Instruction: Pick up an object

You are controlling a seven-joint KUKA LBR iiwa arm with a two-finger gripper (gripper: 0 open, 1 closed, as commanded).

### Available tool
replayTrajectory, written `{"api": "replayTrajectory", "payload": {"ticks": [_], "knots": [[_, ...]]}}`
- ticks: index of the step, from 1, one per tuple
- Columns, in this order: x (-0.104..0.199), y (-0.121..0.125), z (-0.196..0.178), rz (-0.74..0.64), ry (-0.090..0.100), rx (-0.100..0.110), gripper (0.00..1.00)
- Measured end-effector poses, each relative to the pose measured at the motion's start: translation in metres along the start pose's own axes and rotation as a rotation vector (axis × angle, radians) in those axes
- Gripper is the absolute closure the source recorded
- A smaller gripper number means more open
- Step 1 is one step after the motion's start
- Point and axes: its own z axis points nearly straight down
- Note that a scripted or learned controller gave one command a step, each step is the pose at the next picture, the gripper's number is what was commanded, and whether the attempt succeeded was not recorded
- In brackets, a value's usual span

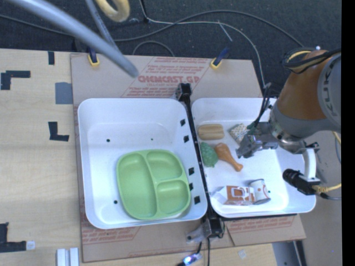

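The right bin [288,204] holds a tan bread roll [211,131], a green leafy piece [209,155], an orange drumstick-shaped toy [228,155], a pale speckled chunk [238,131] and a white-and-orange crumpled packet [244,194]. My gripper [248,147] hangs low over the right bin, just right of the drumstick and below the speckled chunk. Nothing shows between its dark fingers.
A green divided plate [152,183] lies in the left bin [94,126]. A black divider [191,148] with clips separates the bins. The arm's grey and orange body [302,101] covers the right bin's far right part. Cables run across the dark floor behind.
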Motion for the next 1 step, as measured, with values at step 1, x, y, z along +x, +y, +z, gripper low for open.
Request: {"api": "replayTrajectory", "payload": {"ticks": [1], "knots": [[0.0500, -0.0109, -0.0112, -0.002, 0.001, -0.001, 1.00]]}}
